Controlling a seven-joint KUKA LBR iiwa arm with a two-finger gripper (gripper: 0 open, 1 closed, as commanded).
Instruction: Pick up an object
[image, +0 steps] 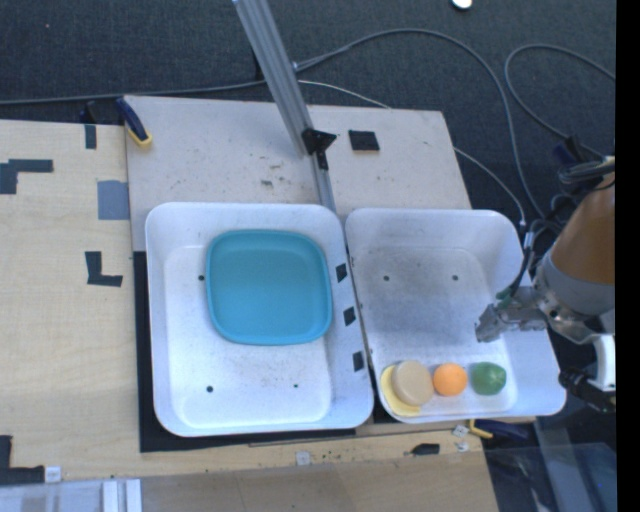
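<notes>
The claw (497, 322) hangs over the right bin (420, 250), near its right wall; its opening I cannot tell. Below it lie a smooth green ball (488, 378), an orange ball (450, 380) and a tan disc (411, 382). A glossy blue square plate (268, 286) sits in the left bin (180, 330).

Right bin (420, 240) centre open; three items (449, 380) crowd near wall.

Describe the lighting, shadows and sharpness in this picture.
Camera view: even, soft light with faint shadows; the teal plate shows a mild sheen, no hard glare; the orange ball and bins are fairly sharp, the gripper looks soft and smeared.
</notes>
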